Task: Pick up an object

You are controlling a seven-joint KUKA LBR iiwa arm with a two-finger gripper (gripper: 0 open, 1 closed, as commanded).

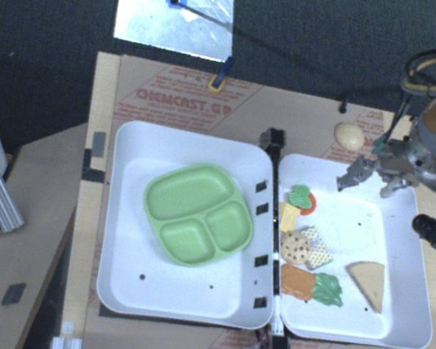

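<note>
Small food pieces lie along the left side of the right bin [409, 268]: a red and green piece [302, 199], a yellow wedge [288, 217], a round cookie [295, 246], a checkered cracker [318, 252], an orange slab [297, 282] and a green leafy piece [329, 289]. A tan bread slice [369, 283] rests further right. My gripper [368, 183] hovers over the bin's far edge, open, with nothing between its fingers. It is up and to the right of the red and green piece.
A green divided plate [198, 214] sits in the left bin [127, 196]. A beige egg-shaped object [349, 136] lies on the cardboard behind the right bin, just left of the arm. A black divider [272, 220] runs between the bins.
</note>
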